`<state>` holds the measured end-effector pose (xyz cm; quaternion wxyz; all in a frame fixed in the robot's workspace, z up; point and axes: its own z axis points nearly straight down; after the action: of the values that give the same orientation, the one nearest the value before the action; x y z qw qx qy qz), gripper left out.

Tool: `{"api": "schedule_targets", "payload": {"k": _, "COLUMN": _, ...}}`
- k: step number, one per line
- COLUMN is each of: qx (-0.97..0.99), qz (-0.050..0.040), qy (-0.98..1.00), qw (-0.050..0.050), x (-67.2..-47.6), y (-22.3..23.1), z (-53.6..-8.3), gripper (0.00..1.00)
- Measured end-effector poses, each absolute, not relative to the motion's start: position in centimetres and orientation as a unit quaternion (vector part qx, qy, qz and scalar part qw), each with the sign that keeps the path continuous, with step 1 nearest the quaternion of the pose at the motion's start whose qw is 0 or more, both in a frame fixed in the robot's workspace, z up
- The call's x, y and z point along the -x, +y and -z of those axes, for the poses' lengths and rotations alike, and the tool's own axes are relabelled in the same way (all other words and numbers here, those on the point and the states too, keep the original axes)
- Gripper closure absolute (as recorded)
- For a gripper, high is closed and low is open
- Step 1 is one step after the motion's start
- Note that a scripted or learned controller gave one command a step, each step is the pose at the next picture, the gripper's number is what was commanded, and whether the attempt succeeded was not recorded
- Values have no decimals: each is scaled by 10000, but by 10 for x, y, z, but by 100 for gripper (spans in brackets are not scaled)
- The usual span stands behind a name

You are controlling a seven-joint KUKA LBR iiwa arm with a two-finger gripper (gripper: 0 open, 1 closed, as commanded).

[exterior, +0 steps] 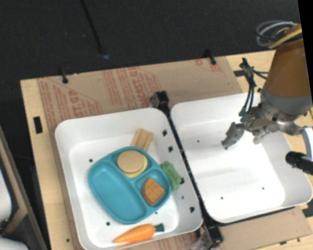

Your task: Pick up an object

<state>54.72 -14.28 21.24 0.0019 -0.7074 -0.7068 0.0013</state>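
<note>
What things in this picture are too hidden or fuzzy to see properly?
- Hand, camera view: small and blurred, so whether it grips anything cannot be told.
- Green item, camera view: mostly tucked behind the blue tray, so its shape is unclear.
- Tan block, camera view: its lower end goes behind the tray's rim.
- Arm, camera view: cut off at the right.

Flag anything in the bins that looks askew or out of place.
Nothing is spilled or broken. The blue tray lies at a slant in the left bin, a wooden block sticks out from under its top edge, and a green piece is wedged at its right edge.
</note>
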Motion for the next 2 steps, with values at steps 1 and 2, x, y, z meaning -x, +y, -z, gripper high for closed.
{"api": "schedule_targets", "payload": {"k": 1, "qx": 7072, "qz": 3, "qy": -7070, "qw": -2, "x": -548, "y": -143, "z": -215, "gripper": 0}}
{"api": "schedule_targets", "payload": {"k": 2, "qx": 7074, "qz": -11, "qy": -7068, "qw": 12, "x": -540, "y": -143, "z": -169, "gripper": 0}}
